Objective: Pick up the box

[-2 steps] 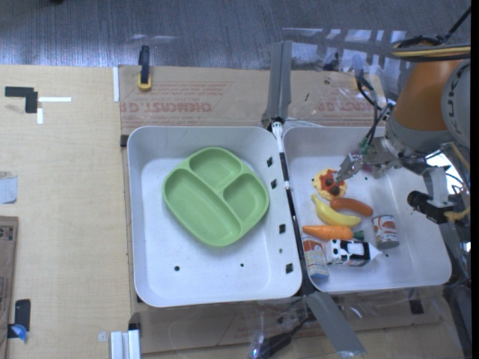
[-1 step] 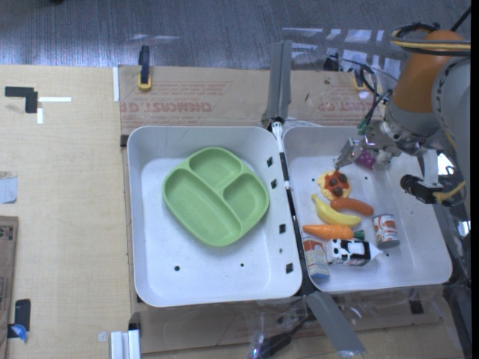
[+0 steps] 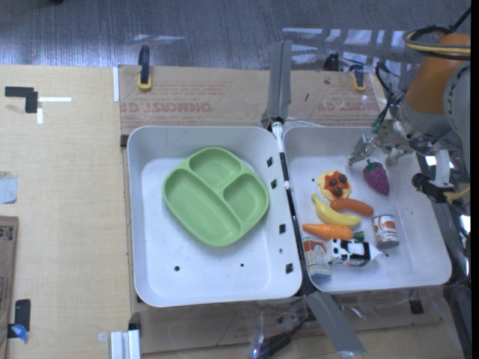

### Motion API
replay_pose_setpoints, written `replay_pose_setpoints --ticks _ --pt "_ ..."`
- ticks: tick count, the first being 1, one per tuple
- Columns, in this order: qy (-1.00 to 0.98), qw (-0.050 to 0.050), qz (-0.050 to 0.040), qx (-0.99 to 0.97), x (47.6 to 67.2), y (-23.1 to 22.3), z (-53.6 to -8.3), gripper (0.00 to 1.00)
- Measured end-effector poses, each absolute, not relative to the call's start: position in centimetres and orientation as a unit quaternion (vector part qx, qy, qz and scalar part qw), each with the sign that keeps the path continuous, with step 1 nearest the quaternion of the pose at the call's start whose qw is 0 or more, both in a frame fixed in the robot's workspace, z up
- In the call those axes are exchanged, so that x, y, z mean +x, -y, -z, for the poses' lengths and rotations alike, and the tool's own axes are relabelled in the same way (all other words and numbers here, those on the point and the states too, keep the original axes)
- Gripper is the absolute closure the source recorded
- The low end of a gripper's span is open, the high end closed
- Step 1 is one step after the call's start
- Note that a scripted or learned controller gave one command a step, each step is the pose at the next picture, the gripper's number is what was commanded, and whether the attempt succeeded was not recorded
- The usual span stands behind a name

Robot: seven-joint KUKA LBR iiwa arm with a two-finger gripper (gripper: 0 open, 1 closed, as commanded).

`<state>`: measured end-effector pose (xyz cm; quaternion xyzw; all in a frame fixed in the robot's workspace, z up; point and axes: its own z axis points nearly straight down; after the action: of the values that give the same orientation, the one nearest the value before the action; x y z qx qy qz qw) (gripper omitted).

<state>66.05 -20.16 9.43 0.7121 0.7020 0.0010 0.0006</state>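
A small black-and-white box lies on its side near the front of the right bin. A second small carton, white with orange and blue, lies just left of it against the bin's wall. My gripper hangs over the back of the right bin, far behind both boxes. Its fingers are spread open with nothing between them. A purple bunch of grapes lies right in front of the fingertips.
The right bin also holds a pizza slice, a sausage, a banana, a carrot and a small can. A green divided plate sits in the left bin.
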Motion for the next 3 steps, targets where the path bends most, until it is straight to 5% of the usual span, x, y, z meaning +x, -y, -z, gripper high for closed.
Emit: replay_pose_setpoints --ticks 1,2,3 --pt "-0.703 0.003 -0.0009 0.711 66.1 20.1 -10.5 1.00" --pt "-0.703 0.003 -0.0008 0.711 66.1 20.1 -10.5 0.00" --pt "-0.694 0.000 0.0001 0.720 65.9 16.1 -11.9 0.00"
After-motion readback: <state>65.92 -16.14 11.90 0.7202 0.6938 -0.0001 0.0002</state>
